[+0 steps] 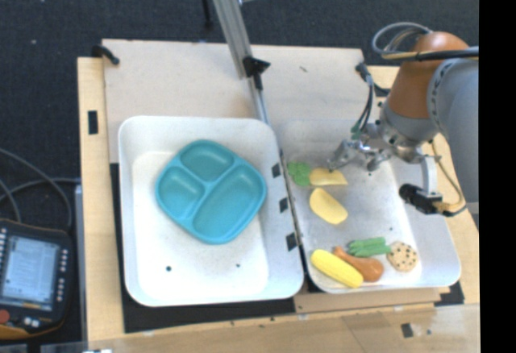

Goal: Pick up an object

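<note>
Fingers look spread apart with nothing between them, so no grab yet as far as I can tell. One tip points down toward the left, and the other sits a bit to its right. The gripper hangs over the top part of the right bin, just beside a pale yellow piece. That piece touches a small green thing by the bin's left wall.

I'd go for that pale yellow piece since it's the closest. To do it well, slide a little left so the piece sits squarely between the tips. Then come straight down and close only once both tips are past its sides. The green thing and the bin wall crowd it, so a sloppy drop could just shove it into the corner.

If that looks too tight, the other yellow chunk lies on its own a bit lower, with space all round. Near the bottom edge, a banana-like piece, a carrot, a green bit and a cookie are bunched together.

The arm comes in from the right, orange band up top, wrist bent down and left into the bin. The blue plate sits in the left bin, well apart from all this.
</note>
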Controlling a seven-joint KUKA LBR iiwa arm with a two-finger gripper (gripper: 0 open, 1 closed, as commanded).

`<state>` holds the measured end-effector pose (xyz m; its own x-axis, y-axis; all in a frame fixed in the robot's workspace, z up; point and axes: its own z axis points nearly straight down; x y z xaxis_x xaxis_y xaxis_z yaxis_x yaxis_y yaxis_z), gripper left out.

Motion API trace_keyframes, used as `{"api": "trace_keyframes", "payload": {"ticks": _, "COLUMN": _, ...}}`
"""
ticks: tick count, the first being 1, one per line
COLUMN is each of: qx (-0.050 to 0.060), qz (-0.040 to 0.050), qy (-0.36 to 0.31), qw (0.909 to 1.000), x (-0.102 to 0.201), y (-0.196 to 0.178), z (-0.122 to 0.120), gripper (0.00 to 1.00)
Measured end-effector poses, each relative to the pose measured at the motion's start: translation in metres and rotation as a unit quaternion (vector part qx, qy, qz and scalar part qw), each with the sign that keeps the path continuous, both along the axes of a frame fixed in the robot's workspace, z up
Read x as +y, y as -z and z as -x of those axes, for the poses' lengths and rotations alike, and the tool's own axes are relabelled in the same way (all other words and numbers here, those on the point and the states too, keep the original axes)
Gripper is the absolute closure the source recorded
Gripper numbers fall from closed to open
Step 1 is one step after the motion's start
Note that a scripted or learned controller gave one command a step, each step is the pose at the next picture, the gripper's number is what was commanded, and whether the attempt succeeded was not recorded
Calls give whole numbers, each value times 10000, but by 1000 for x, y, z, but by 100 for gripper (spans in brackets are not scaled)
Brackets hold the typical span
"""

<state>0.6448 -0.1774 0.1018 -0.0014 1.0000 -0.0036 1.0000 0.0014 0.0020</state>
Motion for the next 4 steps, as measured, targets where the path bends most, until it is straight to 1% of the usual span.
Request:
{"api": "trace_keyframes", "payload": {"ticks": 1, "qx": -16, "qz": 6, "qy": -8, "qw": 10000, "x": -1, "y": -12, "z": -1, "gripper": 100}}
{"api": "trace_keyframes", "payload": {"ticks": 2, "qx": -26, "qz": -14, "qy": -13, "qw": 10000, "x": 8, "y": -71, "z": -4, "gripper": 100}}
{"api": "trace_keyframes", "payload": {"ticks": 3, "qx": -36, "qz": -9, "qy": -11, "qw": 10000, "x": 9, "y": -134, "z": -13, "gripper": 100}}
{"api": "trace_keyframes", "payload": {"ticks": 4, "qx": -9, "qz": -18, "qy": -19, "qw": 10000, "x": 8, "y": -150, "z": -13, "gripper": 100}}
